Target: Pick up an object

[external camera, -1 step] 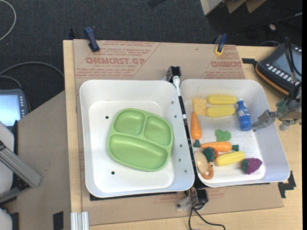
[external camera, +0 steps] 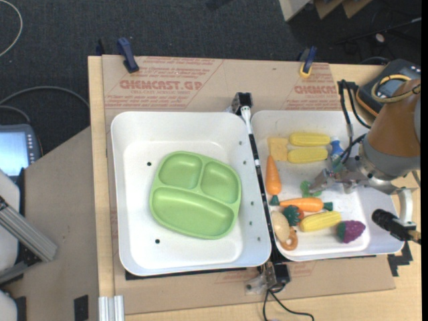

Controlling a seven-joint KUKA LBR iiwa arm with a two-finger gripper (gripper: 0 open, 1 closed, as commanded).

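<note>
The right bin [external camera: 321,120] holds several toy foods. Two yellow corn cobs [external camera: 308,140] lie at the back beside a yellow cheese slice [external camera: 275,146]. An orange carrot [external camera: 273,174] lies along the left wall. A second carrot [external camera: 303,204], a broccoli piece [external camera: 291,214], a third corn cob [external camera: 319,221] and purple grapes [external camera: 351,231] sit near the front. My gripper [external camera: 332,178] hangs low over the middle of this bin, just above a small green piece [external camera: 313,186] and right of the carrots. A blue item [external camera: 336,149] shows behind it.
The left bin [external camera: 127,179] carries a green divided plate [external camera: 195,194]. A black divider strip [external camera: 254,159] runs between the bins. A beige and orange toy [external camera: 283,232] lies in the right bin's front left corner. Blue clamps [external camera: 127,53] hold the board's far edge.
</note>
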